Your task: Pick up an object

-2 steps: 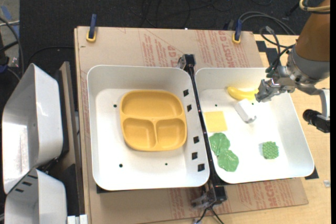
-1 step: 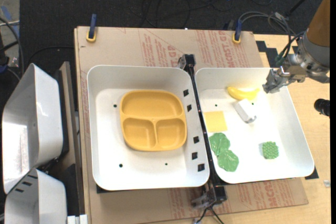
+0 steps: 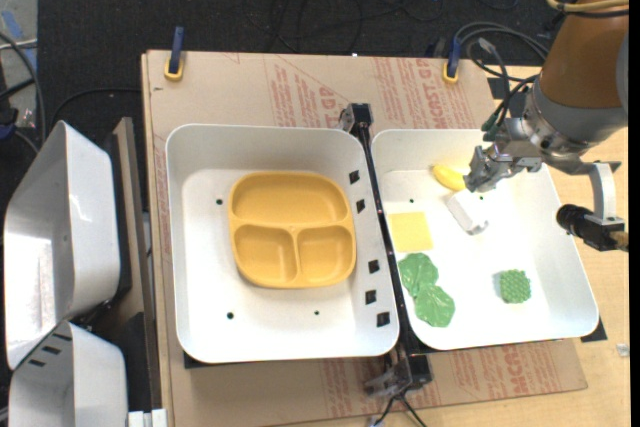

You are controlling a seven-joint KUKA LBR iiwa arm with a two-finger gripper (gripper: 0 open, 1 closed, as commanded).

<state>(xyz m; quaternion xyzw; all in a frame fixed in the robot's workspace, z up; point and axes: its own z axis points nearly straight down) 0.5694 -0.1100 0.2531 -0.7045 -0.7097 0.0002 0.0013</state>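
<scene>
From the fixed overhead camera, two shallow white bins sit side by side on a brown cardboard-covered bench (image 3: 300, 85). The left bin (image 3: 190, 215) holds a yellow plastic tray with three compartments (image 3: 293, 227), lying flat near the bin's middle. The right bin (image 3: 560, 255) holds several small things: a yellow rounded banana-like piece (image 3: 448, 177) at the far left part, a white cylindrical object (image 3: 466, 213) just near of it, a flat pale yellow square (image 3: 410, 231) by the left wall, a green leafy piece (image 3: 427, 291) towards the near left, and a small green textured round piece (image 3: 514, 286) further right, well apart from the others.

The grey arm with its orange band (image 3: 590, 45) reaches in from the right. Its gripper (image 3: 483, 171) hangs over the far part of the right bin, just beside the yellow rounded piece and above the white cylinder. Its fingers are too small and dark to tell how far apart they stand, and nothing can be seen held between them.
</scene>
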